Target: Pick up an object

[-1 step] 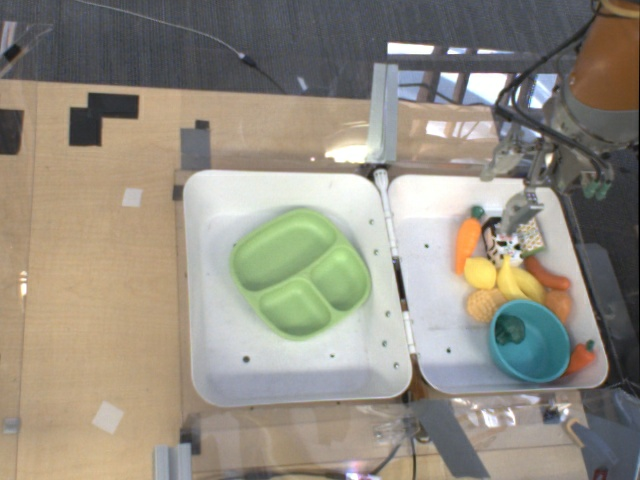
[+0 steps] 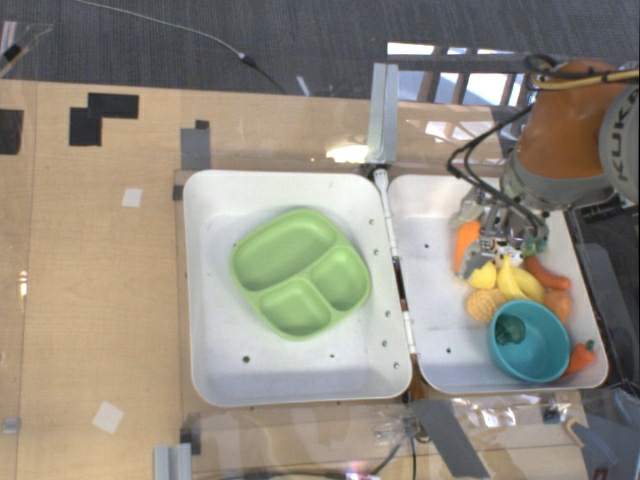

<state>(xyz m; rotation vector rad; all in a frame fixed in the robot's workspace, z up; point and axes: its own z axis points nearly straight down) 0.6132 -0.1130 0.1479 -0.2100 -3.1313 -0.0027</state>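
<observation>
Where tool (image 2: 497,243) hovers, banana (image 2: 517,282) beneath.

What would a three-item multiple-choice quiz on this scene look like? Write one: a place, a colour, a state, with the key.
1. Where is the green plate?
A. left bin
B. right bin
C. on the bench

2. What colour is the bowl?
A. red
B. teal
C. white

3. How does the bowl stand?
A. upside down
B. on its side
C. mouth up

Key: 1 A, the plate lies in the left bin. 2 B, the bowl in the right bin is teal. 3 C, its hollow inside faces the camera, beside the banana.
</observation>
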